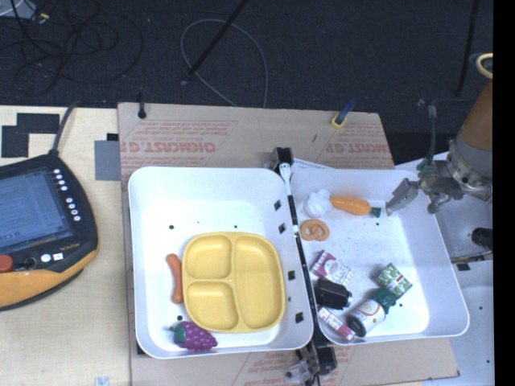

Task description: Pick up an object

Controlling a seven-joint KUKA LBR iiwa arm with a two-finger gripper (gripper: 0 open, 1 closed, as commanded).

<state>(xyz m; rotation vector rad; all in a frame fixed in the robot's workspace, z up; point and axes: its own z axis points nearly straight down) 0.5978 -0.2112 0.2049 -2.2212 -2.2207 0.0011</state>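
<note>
- My hand (414,193) hangs at the far right edge of the right-hand shallow white plastic bin (451,296), above the rim and clear of everything in it. From this slanted view I cannot tell whether it is spread or pressed together.
- My grey arm with its orange band (475,131) comes in from the right, wrist tipped so the hand points left and slightly down toward the bin.
- Nearest to me is the orange toy carrot (351,205), lying flat beside a small white lump (318,203) at the bin's far end. I judge it the likeliest thing to pick.
- Risk: the carrot looks smooth and rounded, and could roll or squirt out if I close off-centre.
- Risk: coming down this close to the rim, I could strike the bin wall and shove the bin.
- Risk: the tan pretzel-shaped toy (314,232) lies near the carrot, so a wide approach could nudge it.
- The near end is crowded: a green carton (393,279), a small bottle (369,315) and a black block (331,293) sit close together, inviting a double or missed grasp.
</note>
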